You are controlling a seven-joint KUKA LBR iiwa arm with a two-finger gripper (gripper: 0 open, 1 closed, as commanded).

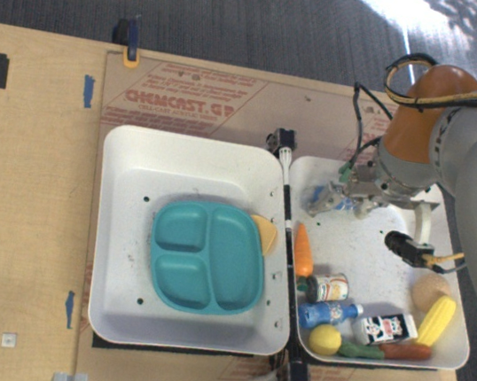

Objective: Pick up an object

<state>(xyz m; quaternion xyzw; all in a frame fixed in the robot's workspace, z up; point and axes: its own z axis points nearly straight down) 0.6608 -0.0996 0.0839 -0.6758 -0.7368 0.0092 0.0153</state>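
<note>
My gripper (pixel 351 197) hangs low over the far end of the right bin (pixel 365 241), below the orange wrist band. A small bluish-grey thing (pixel 321 199) lies just to its left by the bin's far-left corner; whether the two touch is unclear. Nearer the front of this bin lie an orange carrot (pixel 302 251), a small can (pixel 331 289), a blue bottle (pixel 327 314), a yellow lemon (pixel 325 338), a white and black carton (pixel 389 328), a red pepper (pixel 408 351), a corn cob (pixel 436 320) and a beige round thing (pixel 429 290).
The left bin (pixel 136 160) holds a teal divided plate (pixel 206 256) with a yellow piece (pixel 264 232) at its right edge. A green thing (pixel 360 349) lies along the right bin's front wall. The rim between the bins runs just left of the carrot.
</note>
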